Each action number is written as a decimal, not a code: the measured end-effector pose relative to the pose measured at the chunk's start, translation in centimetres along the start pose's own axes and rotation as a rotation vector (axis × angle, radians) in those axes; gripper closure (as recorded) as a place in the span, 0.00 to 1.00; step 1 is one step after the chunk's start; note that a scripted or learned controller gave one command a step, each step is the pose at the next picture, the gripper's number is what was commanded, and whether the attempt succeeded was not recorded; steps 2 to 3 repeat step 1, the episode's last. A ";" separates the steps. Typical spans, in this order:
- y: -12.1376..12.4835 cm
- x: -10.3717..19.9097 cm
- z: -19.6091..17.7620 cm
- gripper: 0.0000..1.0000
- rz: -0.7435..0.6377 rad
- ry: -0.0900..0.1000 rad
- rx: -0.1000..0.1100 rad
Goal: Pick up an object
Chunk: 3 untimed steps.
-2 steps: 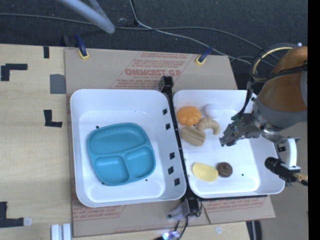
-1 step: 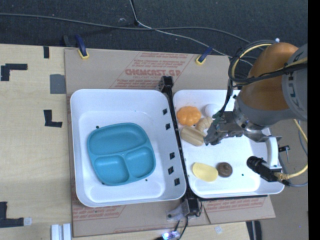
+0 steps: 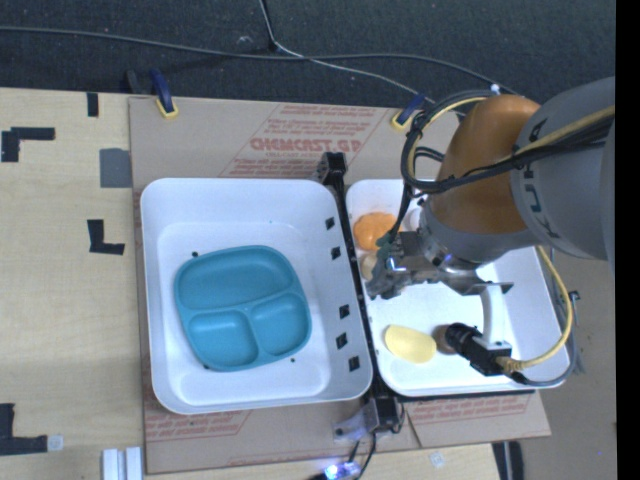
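My gripper (image 3: 385, 273) is low in the right bin (image 3: 530, 383), near its left wall. Just above it lies an orange round object (image 3: 372, 229), partly hidden by the wrist. A pale yellow oval object (image 3: 410, 343) rests on the bin floor below the gripper, apart from it. Nothing can be made out between the fingers, and the arm's body covers much of the bin's upper right part.
The left bin (image 3: 160, 208) holds a teal divided plate (image 3: 242, 303). A ridge with black clips (image 3: 345, 313) separates the two bins. Both bins sit on a cardboard sheet (image 3: 280, 138) on the bench.
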<state>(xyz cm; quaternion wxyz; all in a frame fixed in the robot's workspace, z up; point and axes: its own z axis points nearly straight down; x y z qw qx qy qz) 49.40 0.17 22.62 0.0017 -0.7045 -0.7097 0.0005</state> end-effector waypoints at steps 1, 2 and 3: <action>0.2 5.4 -0.9 1.00 0.000 -0.001 -0.001; 0.2 5.4 -0.9 1.00 0.000 -0.001 -0.001; 0.2 5.4 -0.9 1.00 0.000 -0.001 -0.001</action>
